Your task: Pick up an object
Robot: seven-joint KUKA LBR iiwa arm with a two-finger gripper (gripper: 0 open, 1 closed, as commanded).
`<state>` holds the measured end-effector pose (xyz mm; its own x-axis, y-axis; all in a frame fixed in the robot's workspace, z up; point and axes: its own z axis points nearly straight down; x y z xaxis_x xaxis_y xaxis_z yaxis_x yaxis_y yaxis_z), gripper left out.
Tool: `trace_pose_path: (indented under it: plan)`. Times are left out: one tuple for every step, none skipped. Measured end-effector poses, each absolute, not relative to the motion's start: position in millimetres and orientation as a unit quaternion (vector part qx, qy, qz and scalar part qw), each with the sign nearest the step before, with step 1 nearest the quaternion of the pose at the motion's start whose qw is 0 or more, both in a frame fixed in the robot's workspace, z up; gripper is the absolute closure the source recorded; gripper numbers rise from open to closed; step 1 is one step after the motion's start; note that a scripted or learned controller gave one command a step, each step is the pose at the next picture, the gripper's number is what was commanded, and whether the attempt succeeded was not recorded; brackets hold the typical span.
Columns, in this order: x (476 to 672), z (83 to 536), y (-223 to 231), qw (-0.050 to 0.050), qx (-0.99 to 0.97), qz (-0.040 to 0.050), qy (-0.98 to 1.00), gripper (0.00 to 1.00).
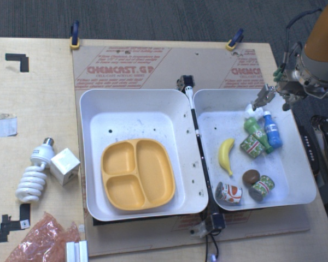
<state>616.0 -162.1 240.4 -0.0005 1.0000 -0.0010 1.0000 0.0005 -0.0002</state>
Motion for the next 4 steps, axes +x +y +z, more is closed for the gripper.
trace_pose_path:
  plan:
    - [574.8,204.3,-211.4,0.001,0.707,-0.0003,0.707,0.00]
    - [599.4,132.3,-195.4,0.000,0.706,-0.0003,0.708,0.00]
    - [659.3,123.7,-148.6,0.001,0.706,0.0000,0.708,0.00]
    - [599.1,125.7,-153.4,0.001,0.708,-0.0001,0.707,0.00]
